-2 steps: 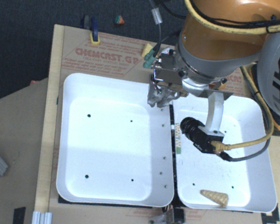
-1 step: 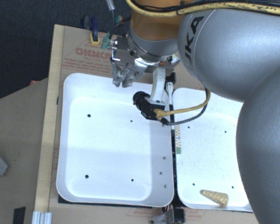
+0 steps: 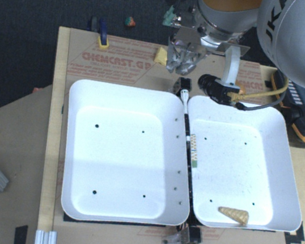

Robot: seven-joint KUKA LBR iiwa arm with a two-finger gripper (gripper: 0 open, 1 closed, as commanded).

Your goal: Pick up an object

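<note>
Up top, the big grey arm hangs behind both shallow white plastic bins, well apart from the small tan cone-shaped piece in the right bin's near corner. Metal gripper carries nothing; can't tell its finger state. Long reach, cone hugging the wall, so it could easily miss.

Two shallow white bins are sitting side by side on a brown board printed with red lettering: the left bin at 9 o'clock and the right bin at 3 o'clock, their inner rims touching along a black strip that is carrying a small ruler-like label. A blue and yellow clamp is gripping the board's far edge at 11 o'clock, with a small coloured item lying on the dark floor just beyond it. A black connector with trailing cables is sitting at 6 o'clock below the bins.
</note>
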